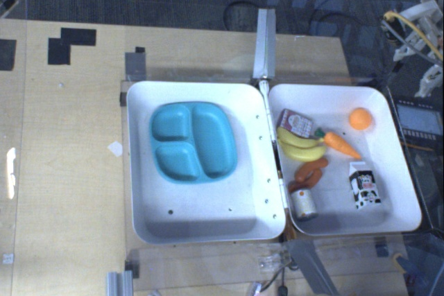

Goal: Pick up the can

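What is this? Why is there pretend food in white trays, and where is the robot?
You are looking down from a camera fixed above a wooden bench. Two shallow white bins sit side by side. The left bin holds a blue plate with three sections. The right bin holds toy food: a banana, a carrot, an orange ball, a reddish-brown sausage-like piece, a dark red packet and a small white carton. The little silver can lies near that bin's front left corner. That is what the robot arm should pick up. The arm comes in from the right side. Nothing is holding the can.
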